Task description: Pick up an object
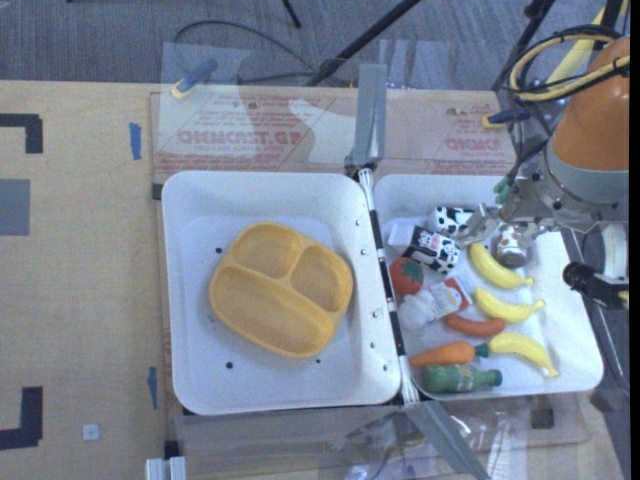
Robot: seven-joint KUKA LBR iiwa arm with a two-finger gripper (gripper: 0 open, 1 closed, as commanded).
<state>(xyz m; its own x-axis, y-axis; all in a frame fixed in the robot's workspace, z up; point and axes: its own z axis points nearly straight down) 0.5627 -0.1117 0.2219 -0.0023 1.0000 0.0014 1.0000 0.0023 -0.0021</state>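
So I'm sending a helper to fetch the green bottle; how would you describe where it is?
Look in the right bin, along its near edge. The green bottle lies on its side there, just below the carrot; it is the only green item among the yellow bananas.

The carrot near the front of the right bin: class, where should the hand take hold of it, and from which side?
Probably across the middle of the orange body of the carrot, coming straight down from above. It lies flat and long, running left to right, so fingers should close across its narrow width. The green bottle lies close in front, leaving little room there.
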